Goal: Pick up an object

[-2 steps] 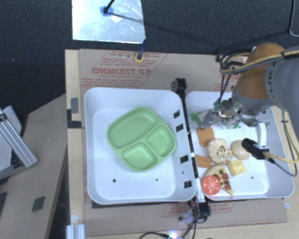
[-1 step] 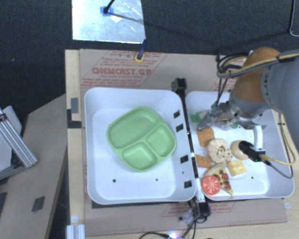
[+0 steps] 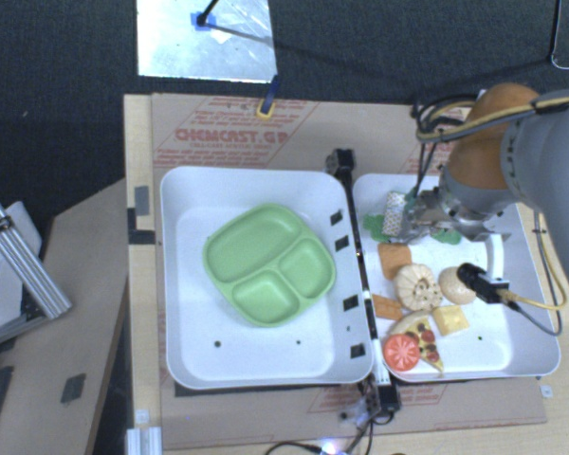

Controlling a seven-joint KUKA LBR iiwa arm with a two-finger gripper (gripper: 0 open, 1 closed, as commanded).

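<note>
— Where the grey arm with its orange band (image 3: 488, 131) comes in from the right, what is at its end?

— The two-finger gripper (image 3: 419, 213) sits low over the far part of the right-hand shallow white bin (image 3: 522, 349); whether it is spread or pressed together I cannot tell. Just left of it lies a small grey speckled cylinder (image 3: 394, 214), long axis running roughly far to near, beside a green leafy piece (image 3: 375, 224).

— And nearer?

— An orange block (image 3: 394, 258), then a ridged cream garlic-shaped bulb (image 3: 417, 286) touching a pale round lump (image 3: 455, 285). A yellow cube (image 3: 450, 320) lies near those, and a pizza-slice toy (image 3: 423, 335) points far-left, with a red tomato-like disc (image 3: 401, 352) at the near rim.

— The other bin?

— The left-hand white bin (image 3: 185, 349) holds a light green plastic three-compartment plate (image 3: 268, 264), set at a slant.

— What is underneath?

— Both bins rest on a brown printed cardboard sheet (image 3: 232, 131) over a pale wooden bench (image 3: 76, 349). Beyond lies dark carpet with a shiny silver square (image 3: 205, 27).
</note>
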